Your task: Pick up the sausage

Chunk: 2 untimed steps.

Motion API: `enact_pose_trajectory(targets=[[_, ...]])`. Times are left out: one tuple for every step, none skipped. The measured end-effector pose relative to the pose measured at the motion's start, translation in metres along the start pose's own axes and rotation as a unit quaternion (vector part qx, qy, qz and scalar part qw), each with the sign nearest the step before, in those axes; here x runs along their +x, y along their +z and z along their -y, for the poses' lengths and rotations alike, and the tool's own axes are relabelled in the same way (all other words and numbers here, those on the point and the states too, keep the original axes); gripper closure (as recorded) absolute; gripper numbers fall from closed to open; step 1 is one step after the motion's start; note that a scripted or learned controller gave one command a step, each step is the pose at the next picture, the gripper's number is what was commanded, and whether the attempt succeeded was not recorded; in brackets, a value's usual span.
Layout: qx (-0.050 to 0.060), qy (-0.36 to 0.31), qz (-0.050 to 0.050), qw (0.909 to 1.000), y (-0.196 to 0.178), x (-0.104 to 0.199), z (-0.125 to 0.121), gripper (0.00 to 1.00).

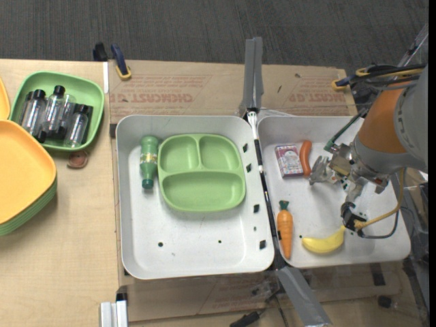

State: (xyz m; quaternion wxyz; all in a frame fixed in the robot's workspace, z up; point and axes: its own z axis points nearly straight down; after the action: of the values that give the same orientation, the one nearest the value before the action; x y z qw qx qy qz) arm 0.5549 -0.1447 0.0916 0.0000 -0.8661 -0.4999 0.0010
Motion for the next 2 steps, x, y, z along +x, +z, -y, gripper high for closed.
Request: enact_pose_trajectory(targets=[[0.001, -0.035, 0.001, 0.9994, -0.092, 0.007, 0.004, 0.0], [-0.003, -0.06, -0.002, 0.9982, -0.013, 0.038, -0.042, 0.0]])
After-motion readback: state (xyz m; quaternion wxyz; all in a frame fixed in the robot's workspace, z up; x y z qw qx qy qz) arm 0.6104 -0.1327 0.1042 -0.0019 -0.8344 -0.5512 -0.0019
